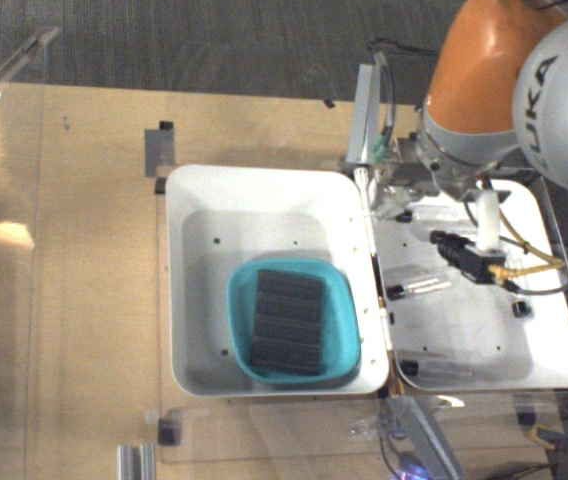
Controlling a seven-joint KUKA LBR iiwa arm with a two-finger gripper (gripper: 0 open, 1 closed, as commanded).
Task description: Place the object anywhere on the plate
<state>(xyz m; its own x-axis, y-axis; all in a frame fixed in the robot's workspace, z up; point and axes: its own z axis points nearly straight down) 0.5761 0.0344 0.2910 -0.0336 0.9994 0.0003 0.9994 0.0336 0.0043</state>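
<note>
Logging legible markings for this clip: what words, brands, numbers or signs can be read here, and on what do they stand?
"UKA": on the grey shell of the arm at the right edge; the letters are cut off by the frame, so it reads as part of a brand name.
Nothing readable on the teal plate, the dark ridged object lying on it, or either white bin.

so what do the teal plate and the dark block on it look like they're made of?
Teal plate: likely moulded plastic, smooth with a soft sheen, rounded raised rim. Dark block: matte dark grey with ridged bands and no glare, so maybe foam or rubber; can't tell which.
</note>
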